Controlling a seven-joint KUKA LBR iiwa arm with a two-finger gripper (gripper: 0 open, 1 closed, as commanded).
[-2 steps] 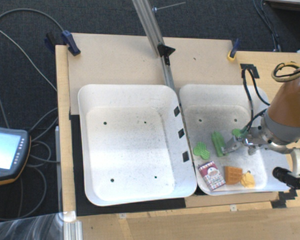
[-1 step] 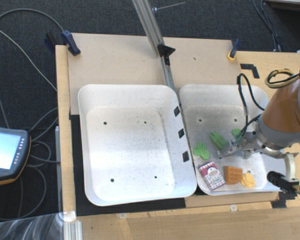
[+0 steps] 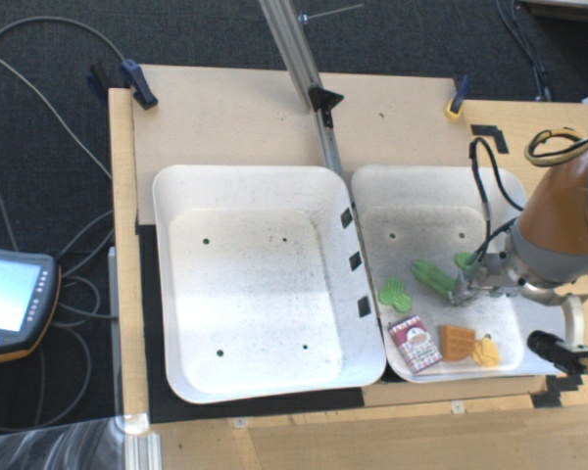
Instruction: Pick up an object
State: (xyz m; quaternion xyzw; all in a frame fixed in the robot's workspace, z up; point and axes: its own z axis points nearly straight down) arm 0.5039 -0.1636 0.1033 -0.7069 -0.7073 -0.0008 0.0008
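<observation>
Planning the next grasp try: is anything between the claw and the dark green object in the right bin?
Nothing visible does. The claw sits right at the near end of the dark green object; the light green piece and red packet lie off to the side.

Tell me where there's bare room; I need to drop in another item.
The left white bin has a bare floor throughout. In the right white bin, only the far half is free; the near end is crowded by the claw, green pieces and a small red packet.
</observation>
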